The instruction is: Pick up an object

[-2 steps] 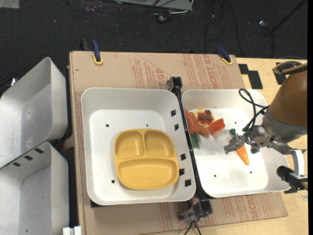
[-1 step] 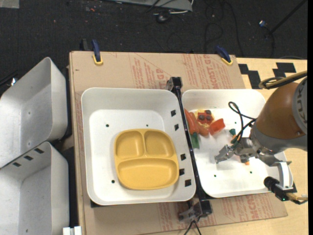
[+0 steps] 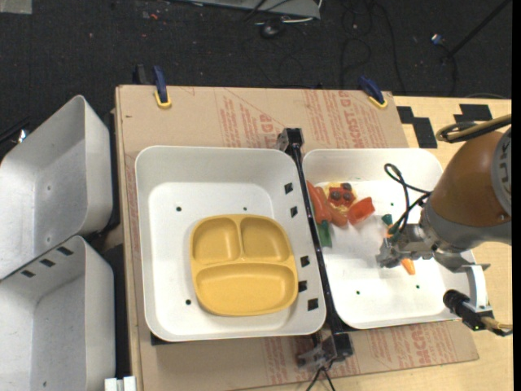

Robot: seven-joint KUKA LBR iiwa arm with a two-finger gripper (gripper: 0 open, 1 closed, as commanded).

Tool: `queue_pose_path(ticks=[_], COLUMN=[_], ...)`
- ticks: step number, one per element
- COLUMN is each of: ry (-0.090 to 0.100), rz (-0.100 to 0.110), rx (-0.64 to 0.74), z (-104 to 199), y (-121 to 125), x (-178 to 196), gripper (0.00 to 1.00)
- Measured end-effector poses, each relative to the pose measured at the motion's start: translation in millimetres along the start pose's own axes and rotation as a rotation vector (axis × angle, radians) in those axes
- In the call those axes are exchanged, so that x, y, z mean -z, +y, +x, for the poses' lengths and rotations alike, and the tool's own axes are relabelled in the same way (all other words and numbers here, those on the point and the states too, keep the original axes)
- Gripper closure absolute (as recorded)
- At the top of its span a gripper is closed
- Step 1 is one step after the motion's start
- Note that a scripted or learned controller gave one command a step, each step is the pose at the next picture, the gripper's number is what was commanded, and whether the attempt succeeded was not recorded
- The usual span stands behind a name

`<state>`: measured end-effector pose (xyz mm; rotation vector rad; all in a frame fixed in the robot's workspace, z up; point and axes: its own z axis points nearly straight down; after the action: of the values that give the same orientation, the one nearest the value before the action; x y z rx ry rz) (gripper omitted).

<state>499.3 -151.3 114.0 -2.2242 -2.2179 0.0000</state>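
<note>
The left bin (image 3: 155, 218) holds a yellow divided plate (image 3: 242, 264). In the right bin (image 3: 423, 308), a small pile of toy food (image 3: 342, 204), red, orange and green, lies near the divider at the far side. The gripper (image 3: 396, 255) is low inside the right bin, just beside a small orange piece (image 3: 408, 265)

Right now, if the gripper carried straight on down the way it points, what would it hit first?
Most likely the small orange piece lying just under the gripper, or else the right bin's white floor beside it. Depth is hard to judge from this slanted view.
</note>
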Motion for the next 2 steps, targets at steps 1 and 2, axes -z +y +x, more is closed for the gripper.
queue_pose_path(ticks=[1,2], ry=[-0.002,-0.002], rz=[-0.004,-0.007], rx=[0.001,0.005], z=[-3,-3], y=[-6,-4], x=[45,98], gripper=[1.00,1.00])
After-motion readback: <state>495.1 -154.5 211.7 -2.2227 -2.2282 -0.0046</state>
